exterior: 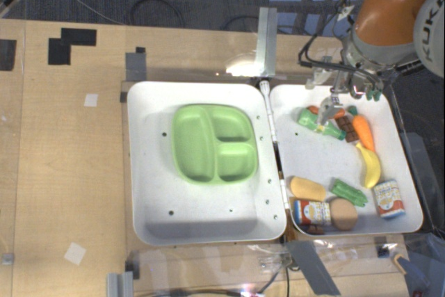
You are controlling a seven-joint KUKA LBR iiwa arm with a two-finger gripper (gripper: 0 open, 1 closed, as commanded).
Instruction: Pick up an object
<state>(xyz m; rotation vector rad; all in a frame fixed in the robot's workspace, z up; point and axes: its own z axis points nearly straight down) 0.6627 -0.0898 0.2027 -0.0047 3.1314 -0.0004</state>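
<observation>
The gripper (pixel 327 110) is hanging over the right bin (pixel 306 167), near its back wall. Its fingers are reaching down onto a green object (pixel 314 121); whether they are clamping it cannot be determined. A carrot (pixel 363 132) and banana (pixel 369 165) are lying just beside, toward the right wall. The bin's centre floor is offering open room. The left bin (pixel 149 209) is bearing a green divided tray (pixel 212 143).

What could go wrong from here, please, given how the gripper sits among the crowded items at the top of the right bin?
1. The gripper is low over a tight cluster: a green piece, a brown block and the carrot. It may nudge neighbours or catch two at once.
2. The cluster lies near the right bin top wall, so an item could be shoved against it rather than lifted.
</observation>
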